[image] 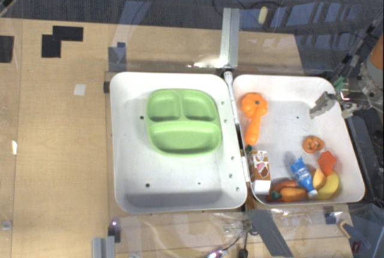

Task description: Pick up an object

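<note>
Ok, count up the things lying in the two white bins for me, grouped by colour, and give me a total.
Green: 1, the divided plastic plate in the left bin.
Orange: 4, carrot-shaped toy, round patterned piece, orange-red block, oblong toy.
Yellow: 1, banana-like toy.
Blue: 1, small bottle.
Brown and white: 1, little carton.
Total: 8.

Wood bench point(60, 149) w/ black marks at its far left carries 2 shallow white bins side by side, touching: left bin point(129, 185) and right bin point(282, 92). Metal post point(230, 38) stands behind their joint.
</note>
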`<state>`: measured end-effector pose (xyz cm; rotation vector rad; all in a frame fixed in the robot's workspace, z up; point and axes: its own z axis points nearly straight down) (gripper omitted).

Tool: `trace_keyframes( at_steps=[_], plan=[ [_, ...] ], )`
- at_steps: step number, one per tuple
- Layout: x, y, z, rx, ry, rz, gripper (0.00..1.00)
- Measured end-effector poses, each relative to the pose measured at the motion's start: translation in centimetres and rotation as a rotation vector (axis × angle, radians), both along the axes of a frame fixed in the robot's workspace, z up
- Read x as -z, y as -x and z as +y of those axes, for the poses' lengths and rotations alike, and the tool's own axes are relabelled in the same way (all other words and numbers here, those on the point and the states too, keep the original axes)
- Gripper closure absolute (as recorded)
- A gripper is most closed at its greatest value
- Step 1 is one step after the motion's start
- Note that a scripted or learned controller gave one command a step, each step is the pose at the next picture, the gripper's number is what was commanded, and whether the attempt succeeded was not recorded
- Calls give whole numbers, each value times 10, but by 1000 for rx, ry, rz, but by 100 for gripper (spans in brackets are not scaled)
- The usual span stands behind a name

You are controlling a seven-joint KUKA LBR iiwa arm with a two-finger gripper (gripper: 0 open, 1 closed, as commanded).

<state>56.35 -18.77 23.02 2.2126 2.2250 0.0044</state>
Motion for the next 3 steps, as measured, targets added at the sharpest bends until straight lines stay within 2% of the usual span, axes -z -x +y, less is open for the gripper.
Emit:
trace_keyframes(
  at_steps=[1, 2, 3],
  plan=[
    [93, -25, 60, -52, 0, 1, 0],
    [96, -6, 83, -38, -1, 2, 0],
    [142, -95, 98, -128, 0, -3, 0]
  ],
)
